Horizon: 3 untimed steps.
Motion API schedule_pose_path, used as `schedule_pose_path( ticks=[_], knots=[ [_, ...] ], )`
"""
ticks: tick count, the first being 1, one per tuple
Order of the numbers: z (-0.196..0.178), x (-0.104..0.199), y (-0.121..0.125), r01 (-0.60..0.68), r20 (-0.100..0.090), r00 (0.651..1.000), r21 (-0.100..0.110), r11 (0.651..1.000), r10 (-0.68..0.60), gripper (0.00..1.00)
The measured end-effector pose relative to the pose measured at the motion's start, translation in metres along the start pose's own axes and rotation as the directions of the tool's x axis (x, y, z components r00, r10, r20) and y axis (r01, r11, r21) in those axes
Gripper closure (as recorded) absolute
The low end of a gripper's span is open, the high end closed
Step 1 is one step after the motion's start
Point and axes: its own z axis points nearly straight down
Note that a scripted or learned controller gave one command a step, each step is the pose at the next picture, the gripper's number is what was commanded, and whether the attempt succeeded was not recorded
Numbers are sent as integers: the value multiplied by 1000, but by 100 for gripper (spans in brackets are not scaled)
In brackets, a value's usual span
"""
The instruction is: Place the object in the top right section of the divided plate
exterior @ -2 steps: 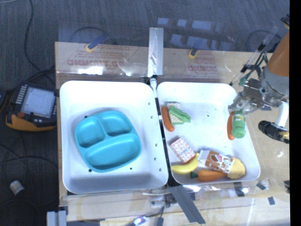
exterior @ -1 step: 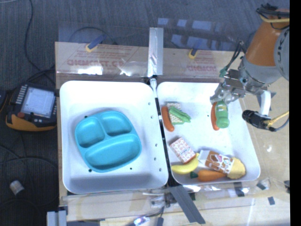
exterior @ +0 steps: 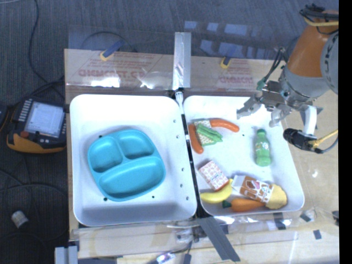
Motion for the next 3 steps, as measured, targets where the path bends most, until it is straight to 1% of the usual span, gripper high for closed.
schedule_pose_path(
  ticks=[1, 2, 3],
  knots=[
    [-8, 1, 0, 2, 1, 1000, 2, 1000, -2, 100],
    [10, 94, 46, 73, -1, 997, 0, 997, -73, 100],
    [42, 166, 30, -122, -1, 993, 2, 993, 122, 100]
  ],
)
